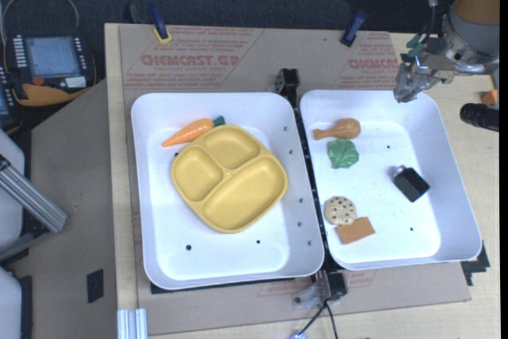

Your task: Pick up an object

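Note:
The right bin (pixel 448 171) holds a tan chicken drumstick (pixel 340 129), a green leafy piece (pixel 343 153), a black block (pixel 410 183), a chocolate-chip cookie (pixel 340 209) and an orange-brown cracker (pixel 355 231). My gripper (pixel 406 89) hangs over the far right corner of this bin, above its rim. It is apart from all the items, and nothing shows between its fingers. The black block lies nearest, below it in the view.
The left bin (pixel 155 194) carries a yellow divided plate (pixel 228 178) and an orange carrot (pixel 187 132) beside the plate's far edge. A clamp (pixel 287 80) sits between the bins at the back. Brown cardboard (pixel 238 59) lies under both bins.

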`<state>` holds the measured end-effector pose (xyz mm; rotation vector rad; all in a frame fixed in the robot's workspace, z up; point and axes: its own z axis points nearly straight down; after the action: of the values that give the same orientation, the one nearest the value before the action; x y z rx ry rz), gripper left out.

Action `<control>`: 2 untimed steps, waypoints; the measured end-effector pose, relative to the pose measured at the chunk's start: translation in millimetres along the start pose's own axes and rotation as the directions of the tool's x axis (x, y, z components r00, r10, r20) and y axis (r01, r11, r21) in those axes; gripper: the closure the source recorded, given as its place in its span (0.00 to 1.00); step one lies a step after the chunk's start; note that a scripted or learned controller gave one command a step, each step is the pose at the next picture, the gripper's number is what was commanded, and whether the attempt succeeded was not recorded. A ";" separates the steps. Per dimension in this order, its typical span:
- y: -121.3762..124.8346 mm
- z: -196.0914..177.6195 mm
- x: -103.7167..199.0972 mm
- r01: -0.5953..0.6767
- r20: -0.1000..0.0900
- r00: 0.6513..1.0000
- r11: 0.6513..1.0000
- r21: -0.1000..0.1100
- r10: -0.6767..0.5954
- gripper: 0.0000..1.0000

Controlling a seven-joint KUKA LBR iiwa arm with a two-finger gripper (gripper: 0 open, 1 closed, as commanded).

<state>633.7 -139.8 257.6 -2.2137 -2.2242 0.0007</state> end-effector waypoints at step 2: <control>-8.9 15.9 103.3 0.001 0.000 1.000 1.000 0.001 -0.001 1.00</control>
<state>624.3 -36.5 241.9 -2.2118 -2.2246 0.0015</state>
